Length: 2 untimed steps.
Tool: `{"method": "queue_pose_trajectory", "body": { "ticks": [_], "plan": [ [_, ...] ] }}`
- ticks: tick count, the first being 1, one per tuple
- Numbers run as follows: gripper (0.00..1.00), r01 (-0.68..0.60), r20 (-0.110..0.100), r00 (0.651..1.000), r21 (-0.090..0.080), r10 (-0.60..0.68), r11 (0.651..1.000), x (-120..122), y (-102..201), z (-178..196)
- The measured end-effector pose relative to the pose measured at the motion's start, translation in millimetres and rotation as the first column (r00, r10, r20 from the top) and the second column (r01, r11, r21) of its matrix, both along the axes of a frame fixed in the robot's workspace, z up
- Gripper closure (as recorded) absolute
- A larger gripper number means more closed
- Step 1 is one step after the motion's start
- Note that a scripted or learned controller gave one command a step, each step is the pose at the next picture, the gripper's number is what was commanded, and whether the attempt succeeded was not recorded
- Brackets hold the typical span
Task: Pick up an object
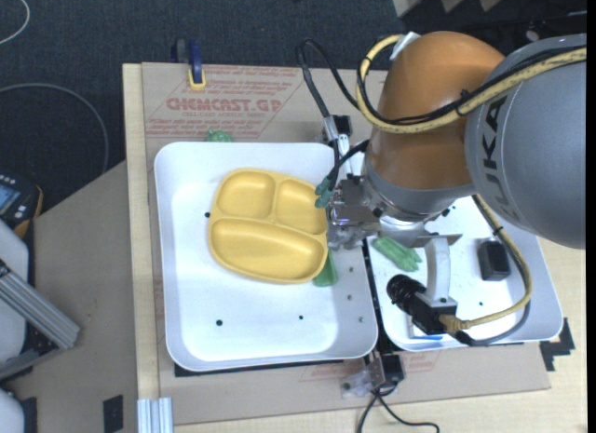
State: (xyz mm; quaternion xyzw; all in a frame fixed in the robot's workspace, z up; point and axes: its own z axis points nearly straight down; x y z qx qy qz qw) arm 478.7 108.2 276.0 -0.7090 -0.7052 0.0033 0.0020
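A yellow divided plate [265,226] lies in the left bin [251,329], toward its upper middle. My gripper [340,217] hangs over the wall between the two bins, right at the plate's right edge, mostly hidden under the orange wrist. A small green object [324,275] pokes out beside the plate's lower right corner, just below the gripper. Another green piece [400,254] lies in the right bin [521,329] under the arm. A small black block [494,260] rests further right in that bin.
The big grey and orange arm covers most of the right bin. A bit of green [219,136] sits on the bench just beyond the left bin's far rim. A yellow and blue clamp [195,66] grips the cardboard board at the back.
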Motion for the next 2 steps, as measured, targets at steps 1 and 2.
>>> {"method": "queue_pose_trajectory", "body": {
  "ticks": [1,2],
  "plan": [
    [1.00,-0.014,0.022,1.000,0.008,0.014,1.000,1.3,58.8,123.7],
    [1.00,-0.008,0.011,1.000,0.002,0.008,1.000,1.0,55.7,127.1]
  ]
}}
